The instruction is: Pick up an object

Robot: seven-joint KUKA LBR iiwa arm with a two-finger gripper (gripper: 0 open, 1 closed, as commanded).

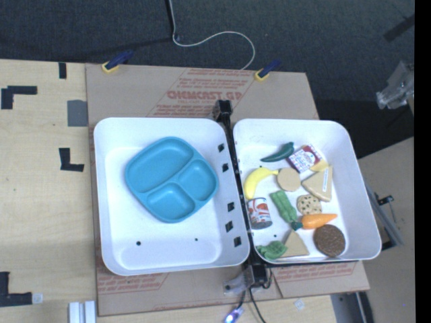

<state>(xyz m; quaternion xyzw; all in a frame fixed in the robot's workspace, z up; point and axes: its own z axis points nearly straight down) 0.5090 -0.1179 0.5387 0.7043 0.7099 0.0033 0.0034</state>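
Two shallow white bins side by side on a sheet of cardboard (202, 93), touching along a dark middle seam. In the left bin (108, 200), a blue plate (172, 178) with three compartments, lying flat and a little turned, nearer the far half of the bin.

In the right bin (357, 180), a heap of toy food, all resting on the bin floor:
- green pepper (277, 153) at the far side, just beside a red and white packet (303, 158)
- yellow banana (258, 179) near the middle seam, with a round tan biscuit (288, 180) just to its right
- pale cheese wedge (319, 184) touching the biscuit's right side
- small tin can (259, 212) below the banana, on its side or tilted, hard to tell which
- green cucumber (283, 206) between the can and a chocolate chip cookie (308, 203)
- orange carrot (318, 220) just under the cookie, pointing right
- brown round patty (330, 239) in the near right corner
- tan wedge (294, 244) and green leaf (273, 250) along the near rim

At the far right, well apart from both bins and over the dark floor, a blurred grey gripper (396, 91); impossible to tell whether open or closed, and nothing seen in its grasp.

Two clamps with yellow and blue handles on the far cardboard edge, one left (118, 60), one right (268, 68). A thin white cable (202, 40) looping across the dark floor behind.
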